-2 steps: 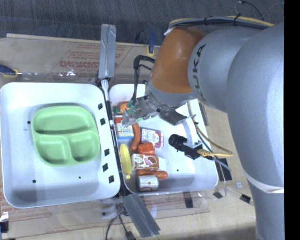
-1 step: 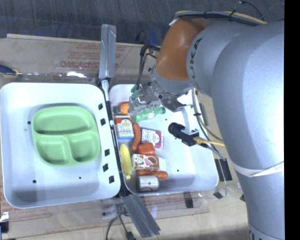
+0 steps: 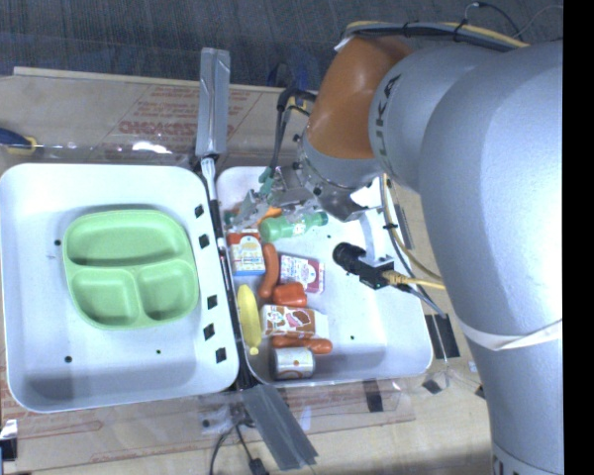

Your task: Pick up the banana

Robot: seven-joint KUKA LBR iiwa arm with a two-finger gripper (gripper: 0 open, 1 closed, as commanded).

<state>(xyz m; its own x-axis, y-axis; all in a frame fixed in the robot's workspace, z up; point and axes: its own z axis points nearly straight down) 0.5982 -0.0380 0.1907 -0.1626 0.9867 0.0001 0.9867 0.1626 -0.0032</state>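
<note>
Tabletop [image 3: 99, 107]: brown board under two white bins, dark floor beyond
Left bin [image 3: 30, 295]: holds a green divided tray [image 3: 131, 266]
Right bin [image 3: 396, 339]: crowded with small packets and sausages
Banana [image 3: 247, 317]: along the right bin's left wall, at about 7 o'clock from the end effector, apart from it
End effector [image 3: 282, 194]: low over the bin's far end; grip cannot be told
Arm [image 3: 475, 166]: enters from 3 o'clock, orange band above wrist

Banana [image 3: 247, 315] along right bin's [image 3: 401, 349] left wall, arm [image 3: 455, 117] above — green tray [image 3: 131, 265] left.
</note>
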